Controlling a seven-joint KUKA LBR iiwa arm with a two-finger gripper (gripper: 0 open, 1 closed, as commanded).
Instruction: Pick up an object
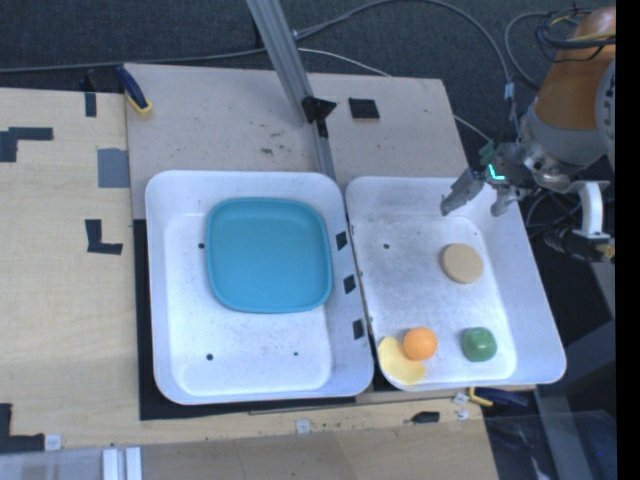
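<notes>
In the right bin (400, 268) lie a tan round disc (462, 263), an orange ball (419, 343), a yellow piece (397, 365) tucked under the ball, and a green object (479, 343). My gripper (480, 196) hangs over the bin's far right corner, above and behind the tan disc. Its two grey fingers (458, 194) are spread apart with nothing between them.
The left bin (170, 268) holds a blue square plate (268, 253). A grey metal pole (290, 58) slants down to the gap between the bins. Cables run along the right side near the arm (570, 98).
</notes>
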